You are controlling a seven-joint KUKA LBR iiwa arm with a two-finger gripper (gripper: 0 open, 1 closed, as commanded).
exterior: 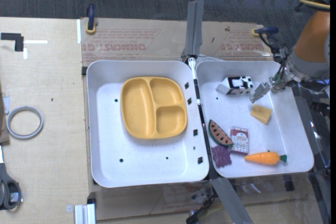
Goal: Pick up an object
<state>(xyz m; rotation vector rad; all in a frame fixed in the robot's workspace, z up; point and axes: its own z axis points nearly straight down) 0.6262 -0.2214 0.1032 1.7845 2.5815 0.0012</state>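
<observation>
End effector [261,92]: grey, two-finger, over the upper part of the right bin [299,128], between the cow figure and the bin's right wall. Whether its jaws stand apart or together cannot be told at this size and angle; nothing is seen between them. Its tip lies just above the cheese wedge and just right of the cow figure, with contact to neither discernible.

Arm [310,50]: enters from the right edge, orange band uppermost, wrist angled down and to the left toward the bin.

Right bin, contents:
- black-and-white cow figure [237,84], upper middle, lying on its side;
- yellow cheese wedge [261,114], centre right;
- watermelon slice [219,134], near the left wall;
- small red-and-white carton [240,140], just beside the slice;
- purple grape cluster [221,156], lower left;
- orange carrot [263,158], green top pointing right, lower centre.

Left bin [105,160]: one yellow divided plate [154,107], three compartments, in the upper half.

Bench [42,165], left portion: grey tape ring [23,122]; scissors [8,191] at the lower edge.
</observation>
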